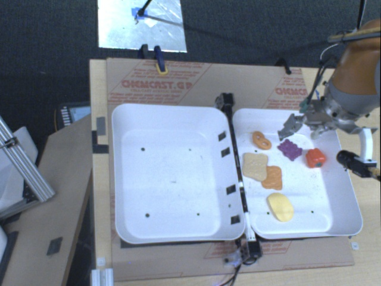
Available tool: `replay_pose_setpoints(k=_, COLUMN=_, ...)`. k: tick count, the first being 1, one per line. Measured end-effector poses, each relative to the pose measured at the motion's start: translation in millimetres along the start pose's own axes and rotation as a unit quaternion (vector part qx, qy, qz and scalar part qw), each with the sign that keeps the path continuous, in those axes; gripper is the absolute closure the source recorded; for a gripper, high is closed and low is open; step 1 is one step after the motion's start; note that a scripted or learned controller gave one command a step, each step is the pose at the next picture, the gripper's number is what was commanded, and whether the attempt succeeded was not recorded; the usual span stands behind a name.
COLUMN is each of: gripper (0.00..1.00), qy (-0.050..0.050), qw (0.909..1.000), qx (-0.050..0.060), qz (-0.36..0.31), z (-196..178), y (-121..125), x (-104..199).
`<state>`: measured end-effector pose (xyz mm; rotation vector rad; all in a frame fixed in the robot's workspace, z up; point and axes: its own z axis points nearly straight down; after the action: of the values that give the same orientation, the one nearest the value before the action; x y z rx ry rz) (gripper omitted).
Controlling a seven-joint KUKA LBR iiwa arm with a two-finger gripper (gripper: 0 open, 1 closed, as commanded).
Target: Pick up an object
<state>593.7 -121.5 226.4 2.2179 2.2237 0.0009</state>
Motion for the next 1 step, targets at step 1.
replay_pose_setpoints(k=1, gripper=0.0, qy=-0.003, qw=0.9999, qx=-0.011, qz=-0.002, z=-212.7, y=36.0, x=-13.2)
